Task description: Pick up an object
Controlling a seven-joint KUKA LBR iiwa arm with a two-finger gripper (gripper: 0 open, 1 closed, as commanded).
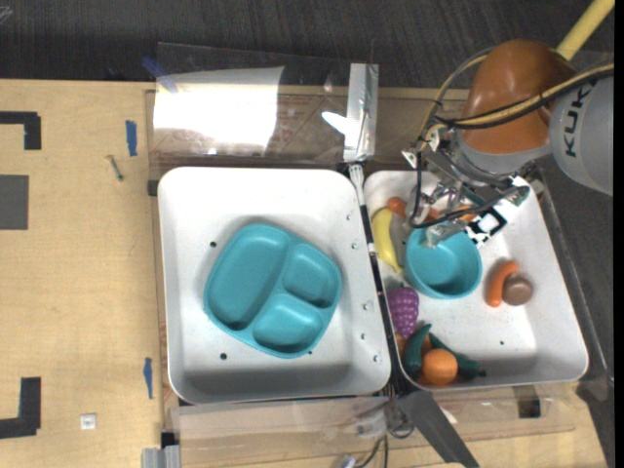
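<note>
1. The gripper (450,214) hangs low in the right bin (556,344), at the far rim of the teal bowl (445,265) — whether it is open or closed, I cannot tell.
2. Left of the bowl lies a banana (386,238); purple grapes (404,307) are below it.
3. An orange (440,366) sits near the front wall.
4. The left bin (185,203) holds 1 teal divided plate (273,288).

Glossy plastic bowl (445,265), matt wooden bench (73,261)
</note>
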